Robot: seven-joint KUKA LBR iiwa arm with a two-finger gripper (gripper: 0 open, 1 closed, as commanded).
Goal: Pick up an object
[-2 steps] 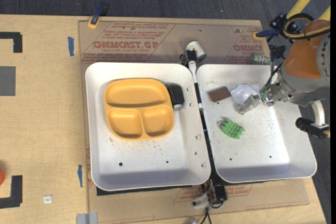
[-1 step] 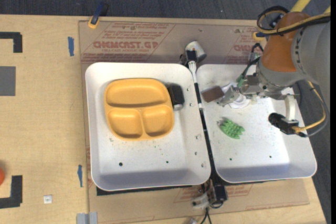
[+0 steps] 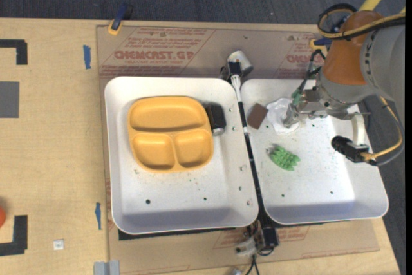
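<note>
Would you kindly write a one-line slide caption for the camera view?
KUKA arm's claw lowered over a white crumpled object in the right bin, near a green toy; yellow divided tray in the left bin.

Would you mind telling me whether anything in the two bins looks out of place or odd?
Nothing looks spilled or broken. The yellow three-compartment plastic tray sits slightly askew in the left white bin, with a small black object against its right edge. The right white bin holds a green bumpy toy and a brown block.

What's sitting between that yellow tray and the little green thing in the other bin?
From the camera view, the raised rims where the two bins meet lie between the yellow tray and the green thing. Otherwise it's bare white bin floor.
</note>
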